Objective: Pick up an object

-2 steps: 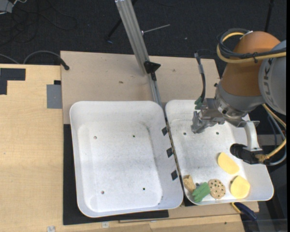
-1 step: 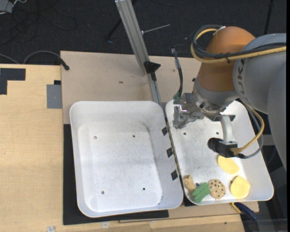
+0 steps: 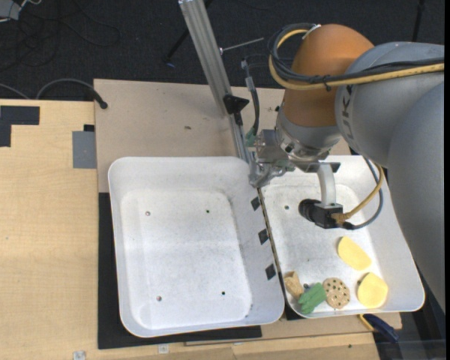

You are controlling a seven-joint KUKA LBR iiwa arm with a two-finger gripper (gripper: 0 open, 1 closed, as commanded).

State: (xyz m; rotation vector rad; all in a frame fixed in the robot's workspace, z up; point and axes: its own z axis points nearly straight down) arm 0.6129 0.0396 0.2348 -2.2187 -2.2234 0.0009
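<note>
White right bin (image 3: 405,276) holds unlabelled items; end effector (image 3: 266,169) hangs at its far-left corner, grip state unclear.

- Two white bins: left bin (image 3: 135,182), right bin (image 3: 405,291)
- Two yellow pieces (image 3: 354,253) (image 3: 373,290)
- One round cookie (image 3: 335,292)
- One green object (image 3: 312,298)
- One tan piece (image 3: 293,283)

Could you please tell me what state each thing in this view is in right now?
Gripper: above the divide between the bins, holding nothing visible.
Left bin: bare white floor.
Right bin: items along its near edge.
Two yellow pieces: lying flat, apart.
Round cookie: lying flat.
Green item: lying beside the cookie.
</note>
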